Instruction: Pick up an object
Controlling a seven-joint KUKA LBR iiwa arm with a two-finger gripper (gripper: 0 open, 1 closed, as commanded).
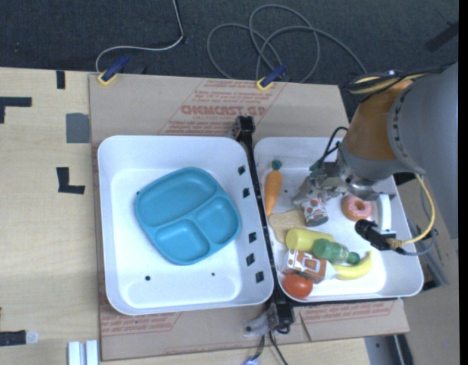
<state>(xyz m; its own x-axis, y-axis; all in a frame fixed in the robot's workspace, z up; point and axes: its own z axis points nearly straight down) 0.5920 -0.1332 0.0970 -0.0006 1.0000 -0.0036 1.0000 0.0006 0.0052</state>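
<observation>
My gripper (313, 194) is low in the right bin (401, 284), near its middle. Right under its tip lies a small red and white can (316, 214), touching or nearly touching it; I see no grip on it. An orange carrot (272, 189) lies to the left by the bin's wall. A pink donut (357, 207) sits to the right of the can. Nearer the front are a yellow piece (299, 239), a green bottle (332, 249), a banana (357, 269), a small printed box (307, 264) and a red tomato (297, 286).
The left bin (112, 204) holds a blue divided plate (188, 215). A tan flat piece (285, 220) lies by the divider between the bins. The grey arm with its orange band (370, 131) covers the right bin's far right corner. Cables loop behind the bins.
</observation>
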